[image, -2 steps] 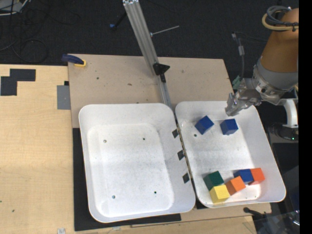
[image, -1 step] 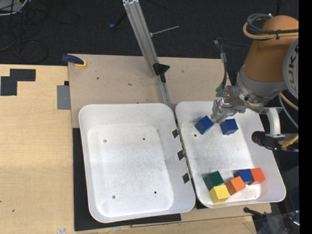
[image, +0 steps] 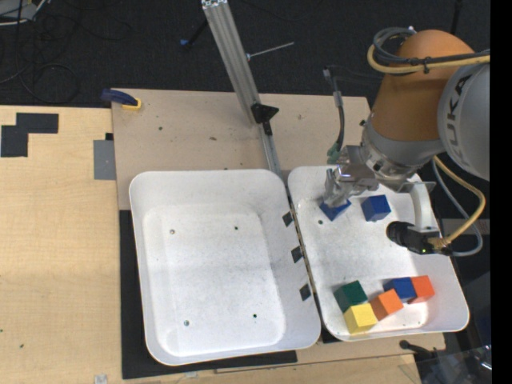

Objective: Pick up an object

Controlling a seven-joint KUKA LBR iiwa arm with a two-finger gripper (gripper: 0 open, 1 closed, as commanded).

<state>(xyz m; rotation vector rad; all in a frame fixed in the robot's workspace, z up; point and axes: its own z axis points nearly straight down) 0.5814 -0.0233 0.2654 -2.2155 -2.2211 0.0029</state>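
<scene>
Wooden bench, two white bins; right bin [image: 448, 314] holds blocks. Gripper [image: 340, 192] sits low, jaws clenched on blue block [image: 335, 208] near bin's top-left corner. Grasp looks made; lift remains.

White bins [image: 160, 190] hold blue [image: 375, 207], green [image: 350, 294], yellow [image: 360, 317], orange blocks [image: 390, 302].

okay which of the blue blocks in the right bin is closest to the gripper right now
The tilted blue block directly under the gripper, near the right bin's left side. Another blue block sits just right; the third lies among the front cluster.
</scene>
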